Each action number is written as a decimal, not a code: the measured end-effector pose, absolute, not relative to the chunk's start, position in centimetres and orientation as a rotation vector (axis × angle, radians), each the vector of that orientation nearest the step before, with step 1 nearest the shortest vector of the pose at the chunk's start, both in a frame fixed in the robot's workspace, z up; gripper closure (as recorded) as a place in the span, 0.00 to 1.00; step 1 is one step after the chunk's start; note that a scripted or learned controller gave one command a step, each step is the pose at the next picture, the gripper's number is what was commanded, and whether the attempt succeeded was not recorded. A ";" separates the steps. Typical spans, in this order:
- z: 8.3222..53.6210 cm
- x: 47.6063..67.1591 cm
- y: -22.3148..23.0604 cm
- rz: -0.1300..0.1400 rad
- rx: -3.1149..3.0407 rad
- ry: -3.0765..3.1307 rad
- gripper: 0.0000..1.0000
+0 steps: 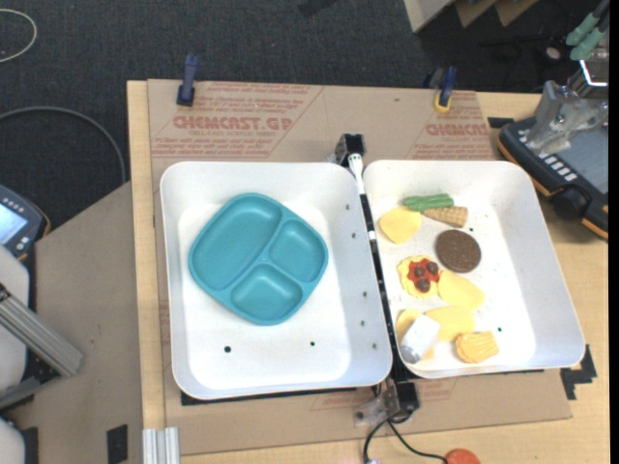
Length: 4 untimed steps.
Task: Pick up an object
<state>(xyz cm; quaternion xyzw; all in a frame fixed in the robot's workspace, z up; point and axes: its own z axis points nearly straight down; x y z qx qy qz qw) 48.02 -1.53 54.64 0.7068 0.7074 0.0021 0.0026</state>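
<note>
You can read red print on the brown cardboard sheet (pixel 290 114) that lies under the two bins: behind the left bin it says "CHEMCAST" followed by what looks like "G P", with a line of smaller red type above and below it that is too fine to make out. Behind the right bin, the same red "CHEMCAST" wording (pixel 453 130) runs at a slant and is partly cut off by the bin's rim.
</note>
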 end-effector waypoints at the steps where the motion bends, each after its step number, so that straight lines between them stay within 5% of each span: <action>1: 55.7 48.1 -1.5 0.011 2.214 2.217 1.00; 4: 58.9 48.3 -1.5 0.021 2.207 2.210 1.00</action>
